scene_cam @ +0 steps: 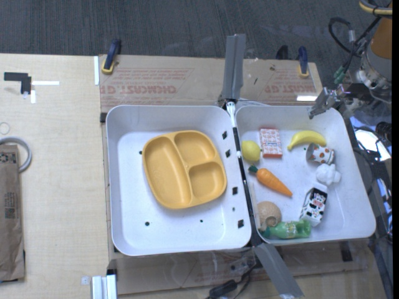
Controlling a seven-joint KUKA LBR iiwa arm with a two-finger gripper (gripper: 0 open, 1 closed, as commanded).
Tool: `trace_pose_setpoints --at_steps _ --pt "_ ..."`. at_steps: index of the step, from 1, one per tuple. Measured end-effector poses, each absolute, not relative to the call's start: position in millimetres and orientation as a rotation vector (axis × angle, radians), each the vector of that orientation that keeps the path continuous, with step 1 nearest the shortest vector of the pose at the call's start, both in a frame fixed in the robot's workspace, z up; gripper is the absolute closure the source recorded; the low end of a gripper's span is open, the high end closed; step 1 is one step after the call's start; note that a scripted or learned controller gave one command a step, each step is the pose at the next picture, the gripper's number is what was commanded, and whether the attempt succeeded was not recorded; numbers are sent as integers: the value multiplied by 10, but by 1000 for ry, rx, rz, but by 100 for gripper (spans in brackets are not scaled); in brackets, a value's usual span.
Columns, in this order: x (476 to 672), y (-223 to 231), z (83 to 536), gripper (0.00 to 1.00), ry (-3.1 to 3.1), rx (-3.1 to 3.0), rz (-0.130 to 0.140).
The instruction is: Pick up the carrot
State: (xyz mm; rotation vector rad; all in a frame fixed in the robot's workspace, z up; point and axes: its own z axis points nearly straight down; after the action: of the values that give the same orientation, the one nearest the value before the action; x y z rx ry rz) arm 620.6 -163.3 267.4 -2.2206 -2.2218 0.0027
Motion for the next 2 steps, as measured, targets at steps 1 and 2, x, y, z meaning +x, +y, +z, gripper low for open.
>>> trace_pose_setpoints --at_steps 1,2 --pt "5775 -1112 1863 0 -2209 -2232 5" --pt "5253 -953 1224 0 -2556 -1823 3"
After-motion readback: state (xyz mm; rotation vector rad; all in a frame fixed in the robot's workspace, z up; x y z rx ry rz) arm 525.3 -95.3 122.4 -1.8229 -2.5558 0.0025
